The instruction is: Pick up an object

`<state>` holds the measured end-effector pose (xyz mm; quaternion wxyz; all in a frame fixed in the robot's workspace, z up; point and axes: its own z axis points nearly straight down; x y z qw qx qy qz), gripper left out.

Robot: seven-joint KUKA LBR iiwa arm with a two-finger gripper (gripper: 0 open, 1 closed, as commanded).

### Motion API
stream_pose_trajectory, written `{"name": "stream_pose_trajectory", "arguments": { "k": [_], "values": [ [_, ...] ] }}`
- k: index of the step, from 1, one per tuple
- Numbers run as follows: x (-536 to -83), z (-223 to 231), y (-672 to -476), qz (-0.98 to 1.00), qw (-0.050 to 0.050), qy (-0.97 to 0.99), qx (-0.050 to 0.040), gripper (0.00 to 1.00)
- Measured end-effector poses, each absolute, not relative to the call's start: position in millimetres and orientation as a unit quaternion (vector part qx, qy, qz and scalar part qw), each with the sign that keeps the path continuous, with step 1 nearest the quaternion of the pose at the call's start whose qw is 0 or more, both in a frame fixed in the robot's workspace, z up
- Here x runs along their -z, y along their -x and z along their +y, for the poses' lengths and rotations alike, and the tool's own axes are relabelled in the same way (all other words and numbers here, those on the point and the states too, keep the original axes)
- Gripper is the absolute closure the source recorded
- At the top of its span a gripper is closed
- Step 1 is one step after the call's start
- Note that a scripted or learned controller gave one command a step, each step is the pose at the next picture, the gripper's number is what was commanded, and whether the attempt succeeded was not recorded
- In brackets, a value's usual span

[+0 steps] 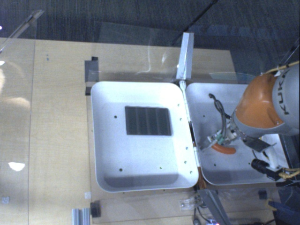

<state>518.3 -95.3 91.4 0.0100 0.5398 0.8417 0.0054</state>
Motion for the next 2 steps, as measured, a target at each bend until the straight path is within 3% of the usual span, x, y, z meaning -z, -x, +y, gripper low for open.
{"name": "stream_pose_trajectory", "arguments": {
  "k": [1, 2],
  "values": [
    [-90.4, -112.8, -535.0, 0.799, 0.006, -0.601, -0.0048, 0.0],
    [-103.5, -112.0, -538.9, 0.8, 0.011, -0.6, -0.0076, 1.0]
  ]
}}
